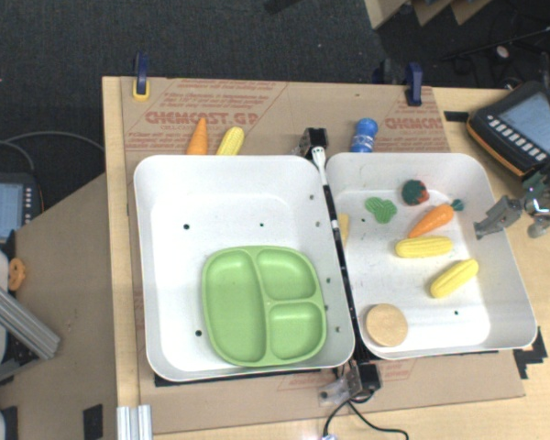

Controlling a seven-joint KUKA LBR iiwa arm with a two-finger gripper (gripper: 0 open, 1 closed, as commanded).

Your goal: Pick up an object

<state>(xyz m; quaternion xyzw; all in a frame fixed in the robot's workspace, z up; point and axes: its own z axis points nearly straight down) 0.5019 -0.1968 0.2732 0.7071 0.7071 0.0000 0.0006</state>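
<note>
White right bin [504, 273] rim sits under my pincer [509, 211], its state unclear; inside lie two corn cobs [423, 247], one carrot [433, 218], one cookie [385, 324].

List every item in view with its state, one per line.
Green divided plate: flat in the left bin, compartments bare.
Carrot: lying in the right bin, untouched.
Corn cob: lying beside the carrot.
Yellow piece: lying apart.
Round cookie: flat at the bin's near edge.
Pincer: at the right bin's rim, holding nothing.
</note>
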